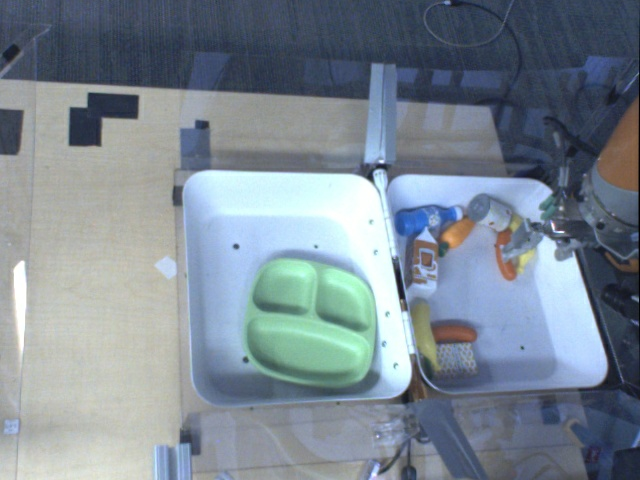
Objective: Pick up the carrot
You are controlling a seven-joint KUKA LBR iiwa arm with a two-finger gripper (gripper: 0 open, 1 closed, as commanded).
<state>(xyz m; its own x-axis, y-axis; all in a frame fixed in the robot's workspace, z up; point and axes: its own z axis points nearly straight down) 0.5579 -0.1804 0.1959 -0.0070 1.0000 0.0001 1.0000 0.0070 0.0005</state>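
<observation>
- Currently the gripper (pixel 560 230) sits at the right rim of the right bin (pixel 560 368), the arm coming in from the right edge of the camera view; whether the pincer is spread or pressed together cannot be told, since the tips are blurred among dark wrist hardware.
- Just left of the pincer: the carrot (pixel 507 258), orange, lying on the bin floor near the upper right corner, with a small yellow-green piece (pixel 520 232) at its upper end. Nothing shows it pinched; it appears to rest on the floor.
- Further left: a grey rounded object (pixel 482 208), an orange piece (pixel 456 233), a blue bottle (pixel 425 217), and a small white carton (pixel 424 264) with an orange-brown printed label. Writing on the carton is too small to read; no brand legible anywhere.
- Lower left of that bin: a banana (pixel 424 338), a red sausage-like item (pixel 453 332) and a speckled sponge-like block (pixel 456 360), well apart from the carrot.
- Left bin (pixel 210 268): a green divided tray (pixel 310 320).
- Judged step: approach, grasp not yet made.
- Next move calls for: shifting a little left over the carrot's middle, aligning across its narrow width, descending without striking the rim or snagging the yellow-green piece.
</observation>
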